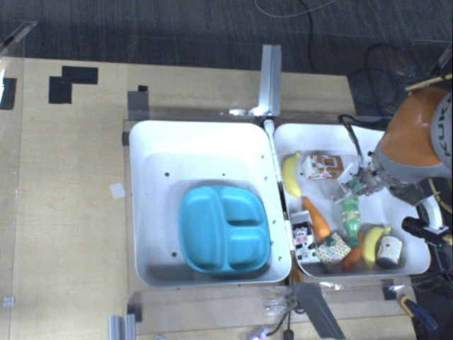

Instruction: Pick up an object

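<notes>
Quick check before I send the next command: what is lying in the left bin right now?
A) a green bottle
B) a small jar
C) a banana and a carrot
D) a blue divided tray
D: the blue divided tray lies alone in the left bin, while the bananas, carrot, jar and green bottle all lie in the right bin.

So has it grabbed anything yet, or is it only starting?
Looks like only starting. Done: the arm has reached over the right bin, its gripper low among the items. In hand: nothing that I can see; it sits just above a green bottle. Left: closing on something and lifting it. The carrot and bananas lie untouched.
</notes>
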Robot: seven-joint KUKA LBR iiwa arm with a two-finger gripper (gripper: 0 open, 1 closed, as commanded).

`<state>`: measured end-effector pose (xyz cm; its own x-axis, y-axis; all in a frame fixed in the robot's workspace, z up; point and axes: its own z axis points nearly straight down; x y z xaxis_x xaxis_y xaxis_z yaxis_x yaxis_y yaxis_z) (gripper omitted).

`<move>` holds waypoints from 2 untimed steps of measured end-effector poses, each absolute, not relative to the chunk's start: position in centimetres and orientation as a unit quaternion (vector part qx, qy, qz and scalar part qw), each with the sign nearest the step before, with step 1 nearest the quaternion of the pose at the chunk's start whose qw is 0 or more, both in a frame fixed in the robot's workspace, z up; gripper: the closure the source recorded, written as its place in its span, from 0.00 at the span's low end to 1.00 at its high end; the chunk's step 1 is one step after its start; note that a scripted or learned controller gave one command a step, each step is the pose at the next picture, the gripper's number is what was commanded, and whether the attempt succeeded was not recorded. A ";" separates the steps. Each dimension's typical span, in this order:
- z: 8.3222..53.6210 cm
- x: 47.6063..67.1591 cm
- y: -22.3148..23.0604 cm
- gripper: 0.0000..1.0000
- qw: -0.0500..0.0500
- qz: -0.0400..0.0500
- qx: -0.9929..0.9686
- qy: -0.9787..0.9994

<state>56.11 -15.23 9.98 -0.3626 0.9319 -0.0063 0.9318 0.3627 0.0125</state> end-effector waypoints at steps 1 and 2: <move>20.5 63.0 -12.7 1.00 0.002 0.001 0.570 0.821; 20.4 63.0 -12.7 0.00 0.001 0.001 0.570 0.822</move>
